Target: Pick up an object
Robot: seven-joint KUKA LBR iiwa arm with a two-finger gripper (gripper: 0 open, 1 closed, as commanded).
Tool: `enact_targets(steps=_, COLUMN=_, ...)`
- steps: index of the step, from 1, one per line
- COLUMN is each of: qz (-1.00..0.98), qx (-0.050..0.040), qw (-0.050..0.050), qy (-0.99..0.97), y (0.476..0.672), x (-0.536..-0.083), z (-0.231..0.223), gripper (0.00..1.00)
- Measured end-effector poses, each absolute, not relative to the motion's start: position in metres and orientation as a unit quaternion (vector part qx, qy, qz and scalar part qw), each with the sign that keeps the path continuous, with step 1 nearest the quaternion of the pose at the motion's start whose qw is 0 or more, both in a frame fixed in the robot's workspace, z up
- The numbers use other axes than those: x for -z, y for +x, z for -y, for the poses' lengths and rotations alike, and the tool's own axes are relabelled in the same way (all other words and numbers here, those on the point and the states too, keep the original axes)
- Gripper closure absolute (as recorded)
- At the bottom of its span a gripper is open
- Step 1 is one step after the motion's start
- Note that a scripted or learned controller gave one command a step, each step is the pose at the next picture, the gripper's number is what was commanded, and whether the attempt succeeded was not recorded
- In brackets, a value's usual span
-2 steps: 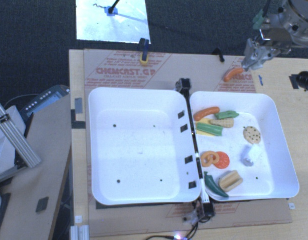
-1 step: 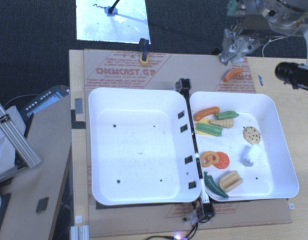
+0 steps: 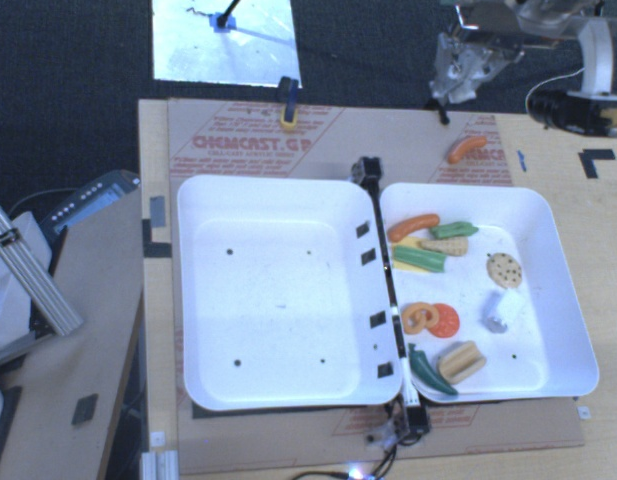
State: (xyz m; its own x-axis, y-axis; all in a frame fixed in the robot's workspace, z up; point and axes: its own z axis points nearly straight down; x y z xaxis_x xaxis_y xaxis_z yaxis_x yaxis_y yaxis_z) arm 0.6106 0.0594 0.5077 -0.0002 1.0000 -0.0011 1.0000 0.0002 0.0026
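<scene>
We saw the gripper (image 3: 440, 110) parked high at the top right, above the bench behind the right bin (image 3: 563, 268), well apart from every item. We could not tell its opening from this slant; nothing showed under it, so we judged it carried nothing.

All pick candidates lay in the right bin, except one sausage (image 3: 467, 149) out on the board behind it. In the bin, near the divider at the far end: a second sausage (image 3: 413, 227), a green pepper (image 3: 454, 231), a corn cob (image 3: 434, 247) and a bean pod (image 3: 419, 259), all touching or overlapping. A cookie (image 3: 504, 269) sat alone toward the right wall. A small white piece (image 3: 497, 314) was below it, hard to read against the bin. A pretzel (image 3: 421, 317) touched a tomato slice (image 3: 445, 320). At the near end a bread roll (image 3: 461, 362) lay just beside a dark chili (image 3: 424, 370) by the divider.

We guessed these were toy foods: light, stiff plastic, smooth and likely slippery, not fragile. Flat ones (cookie, tomato slice) would probably be tough to pinch off the floor. The clustered ones risked a double grab or a nudge. Our pick was the bread roll: chunky, rounded, with free space on its right side. We would close across its short width at the middle. The loose sausage on the board looked an easy alternative, gripped mid-length across its width.
</scene>
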Motion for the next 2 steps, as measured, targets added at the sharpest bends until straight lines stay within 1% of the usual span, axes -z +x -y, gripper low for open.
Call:
enact_targets(steps=1, qz=-0.707, qx=-0.0009, qw=0.001, qy=0.707, y=0.671, x=-0.479, z=-0.052, gripper=1.00)
enact_targets(steps=2, qz=-0.710, qx=-0.0032, qw=0.002, qy=0.704, y=0.662, x=-0.539, z=-0.096, gripper=1.00)
